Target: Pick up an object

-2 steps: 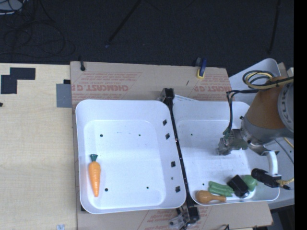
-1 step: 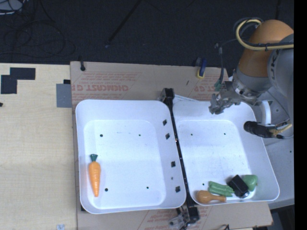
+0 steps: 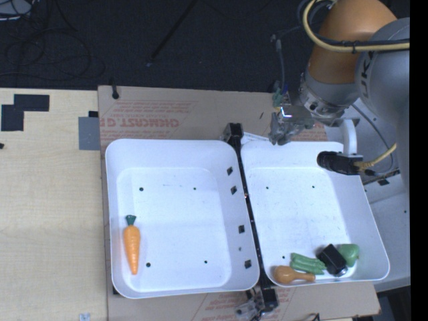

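Pale wood table (image 3: 47, 199), cardboard sheet (image 3: 174, 116), two white bins | left bin (image 3: 174, 154): carrot (image 3: 132, 244) | right bin (image 3: 374, 246): clustered toys (image 3: 321, 263) in near corner | jaws (image 3: 284, 134) at far rim, state cannot tell | risk: crowded toys, corner wall blocks grasp.

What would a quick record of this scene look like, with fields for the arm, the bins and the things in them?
arm: grey with an orange band, reaching in from the right
gripper: above the far edge of the right bin
left bin: holds a carrot, lying near its left wall
right bin: holds four things bunched in the near right corner
things in right bin: green beans, black block, green piece, tan pear-shaped piece
held by gripper: nothing seen between its fingers
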`<state>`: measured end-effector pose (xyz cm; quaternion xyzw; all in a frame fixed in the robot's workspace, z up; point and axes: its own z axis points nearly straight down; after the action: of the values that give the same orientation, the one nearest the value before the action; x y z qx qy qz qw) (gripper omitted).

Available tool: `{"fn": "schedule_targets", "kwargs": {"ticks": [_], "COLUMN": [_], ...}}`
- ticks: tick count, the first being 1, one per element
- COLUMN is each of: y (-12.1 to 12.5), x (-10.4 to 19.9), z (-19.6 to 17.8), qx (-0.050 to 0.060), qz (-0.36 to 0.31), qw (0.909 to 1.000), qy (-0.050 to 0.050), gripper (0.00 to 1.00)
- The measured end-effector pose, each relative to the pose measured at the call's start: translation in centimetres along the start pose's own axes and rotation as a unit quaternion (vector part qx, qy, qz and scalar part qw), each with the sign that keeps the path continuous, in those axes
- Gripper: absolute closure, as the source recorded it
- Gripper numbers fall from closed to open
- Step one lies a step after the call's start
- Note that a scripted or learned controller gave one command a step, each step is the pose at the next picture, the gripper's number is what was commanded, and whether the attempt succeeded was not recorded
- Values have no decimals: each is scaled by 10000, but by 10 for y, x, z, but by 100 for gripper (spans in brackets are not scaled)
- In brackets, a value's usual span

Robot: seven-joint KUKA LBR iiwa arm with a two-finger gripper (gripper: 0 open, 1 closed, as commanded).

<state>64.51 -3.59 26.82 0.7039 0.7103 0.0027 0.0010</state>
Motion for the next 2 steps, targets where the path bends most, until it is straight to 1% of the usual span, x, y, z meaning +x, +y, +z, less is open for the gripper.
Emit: {"fn": "schedule_targets", "kwargs": {"ticks": [1, 2], "y": [1, 0], "x": [90, 28], "z": [-92, -202], "qx": [-13, -26], "qz": [-2, 65], "qw": [10000, 10000], "qy": [-3, -26], "gripper": [100, 100]}}
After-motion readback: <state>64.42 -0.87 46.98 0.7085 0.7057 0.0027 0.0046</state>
